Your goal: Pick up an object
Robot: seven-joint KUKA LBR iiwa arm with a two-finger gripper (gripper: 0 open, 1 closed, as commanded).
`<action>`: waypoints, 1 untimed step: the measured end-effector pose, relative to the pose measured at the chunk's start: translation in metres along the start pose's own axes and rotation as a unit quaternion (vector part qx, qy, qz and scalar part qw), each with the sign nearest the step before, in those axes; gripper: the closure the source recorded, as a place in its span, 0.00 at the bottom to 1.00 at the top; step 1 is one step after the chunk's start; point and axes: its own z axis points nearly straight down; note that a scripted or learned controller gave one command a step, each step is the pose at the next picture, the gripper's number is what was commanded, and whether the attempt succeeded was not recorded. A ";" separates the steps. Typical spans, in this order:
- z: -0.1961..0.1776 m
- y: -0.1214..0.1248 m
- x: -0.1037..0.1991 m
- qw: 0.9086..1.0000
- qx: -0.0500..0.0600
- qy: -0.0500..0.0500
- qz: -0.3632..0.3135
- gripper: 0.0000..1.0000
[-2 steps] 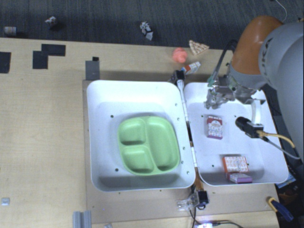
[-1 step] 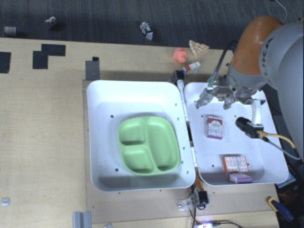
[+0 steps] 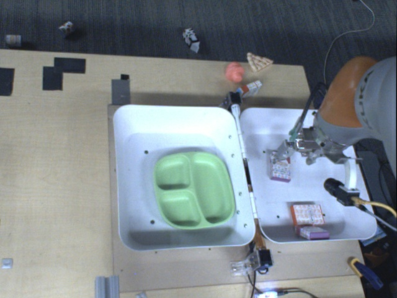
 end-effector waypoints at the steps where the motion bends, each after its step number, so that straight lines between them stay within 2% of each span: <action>1: 0.034 -0.068 0.014 1.000 -0.003 0.000 0.000 0.00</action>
